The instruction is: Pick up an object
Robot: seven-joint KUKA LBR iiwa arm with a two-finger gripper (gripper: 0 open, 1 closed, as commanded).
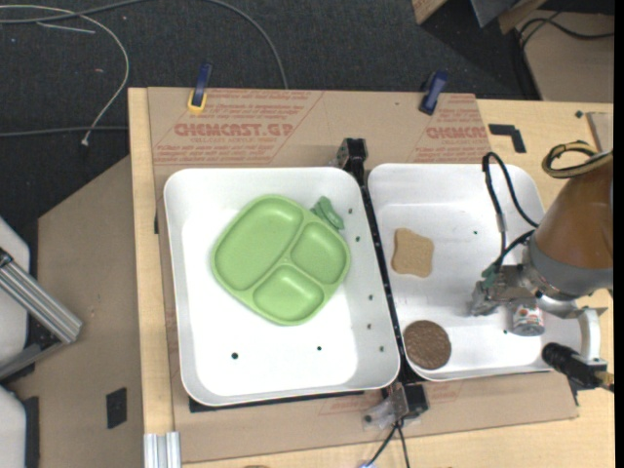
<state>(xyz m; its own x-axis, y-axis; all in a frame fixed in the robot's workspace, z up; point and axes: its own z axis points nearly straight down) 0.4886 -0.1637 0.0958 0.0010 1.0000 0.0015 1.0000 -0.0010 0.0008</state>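
Dark carpet surrounds a cardboard-topped bench with two white bins: the left bin (185, 291) holds a green tray (281, 257) — stiff, light, probably best pinched at its rim. In the right bin (458, 185) lie a tan slice (412, 253) and a brown disc (427, 343), both flat and thin — hard to grip except by an edge. The gripper (487, 295) hangs low near them, holding nothing; whether its fingers are spread I cannot tell.

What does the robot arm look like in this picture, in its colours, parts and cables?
The arm shows a rounded orange-brown band above a grey wrist ring. Below it sits the end effector, a small metallic grey assembly with a little green on it. A black cable loops over the right bin and runs down to it. A white fitting with a red mark sits below the wrist.
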